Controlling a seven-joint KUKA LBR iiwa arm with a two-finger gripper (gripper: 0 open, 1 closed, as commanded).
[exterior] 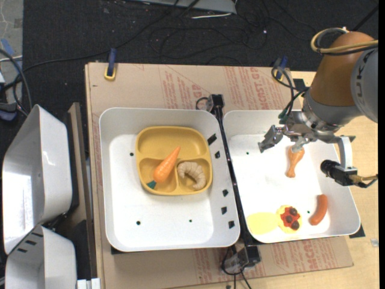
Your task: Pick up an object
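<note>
In the right bin (pixel 264 179) an orange toy drumstick (pixel 293 162) lies in the upper middle. My gripper (pixel 299 141) hangs directly over its upper end, and the wrist body hides where the two meet. A red-orange sausage (pixel 318 209) lies near the bin's right wall. Next to it, at the front, a flat yellow piece (pixel 262 223) lies beside a cluster of red berries (pixel 290 217). The left bin (pixel 120 215) holds a yellow divided plate (pixel 154 138). On the plate are an orange carrot (pixel 166 165) and a pale curled shrimp (pixel 194 174).
The grey arm with its orange band (pixel 340 65) comes in over the right bin's back right corner. A black bracket (pixel 338 169) sticks out to the right of the drumstick. Cables run along the ridge between the bins (pixel 224 155). Grey containers (pixel 33 173) stand off the bench's left side.
</note>
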